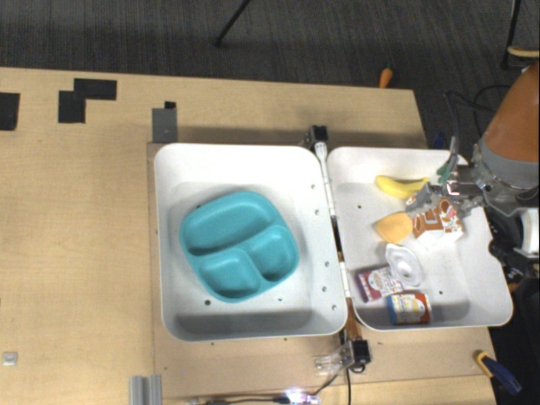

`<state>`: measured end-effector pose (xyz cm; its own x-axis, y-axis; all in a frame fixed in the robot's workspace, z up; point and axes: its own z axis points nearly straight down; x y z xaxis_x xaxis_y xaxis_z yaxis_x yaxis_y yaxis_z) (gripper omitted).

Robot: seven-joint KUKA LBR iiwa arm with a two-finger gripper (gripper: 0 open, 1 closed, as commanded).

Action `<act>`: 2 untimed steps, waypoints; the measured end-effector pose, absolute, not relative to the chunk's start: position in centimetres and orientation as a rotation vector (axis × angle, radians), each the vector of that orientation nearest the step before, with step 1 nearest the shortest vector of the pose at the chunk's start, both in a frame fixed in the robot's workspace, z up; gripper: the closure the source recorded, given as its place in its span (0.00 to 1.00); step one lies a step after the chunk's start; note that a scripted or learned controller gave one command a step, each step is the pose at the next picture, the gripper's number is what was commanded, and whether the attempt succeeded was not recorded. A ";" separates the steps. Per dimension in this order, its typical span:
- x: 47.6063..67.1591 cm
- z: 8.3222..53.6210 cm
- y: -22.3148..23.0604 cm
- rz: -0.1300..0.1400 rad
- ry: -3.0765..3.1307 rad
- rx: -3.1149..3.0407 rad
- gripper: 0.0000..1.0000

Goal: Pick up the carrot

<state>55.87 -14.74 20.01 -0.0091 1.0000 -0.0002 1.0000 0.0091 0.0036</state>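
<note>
Gripper low in right bin; finger state cannot be told.

Carrot just at gripper's 8 o'clock, orange, on bin floor. Banana at 10 o'clock. Cup, purple packet and can toward 6–7 o'clock. Teal tray in left bin, far at 9 o'clock.

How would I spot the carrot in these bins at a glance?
Look in the right-hand white bin, upper middle, just left of the gripper. The carrot is a stubby orange lump lying just below the yellow banana. It is the bin's plain orange piece; the items below it are printed packages.
</note>
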 end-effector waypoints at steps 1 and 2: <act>58.1 13.7 -8.4 0.002 2.337 2.104 0.00; 59.7 18.7 -8.1 0.006 2.481 1.916 0.00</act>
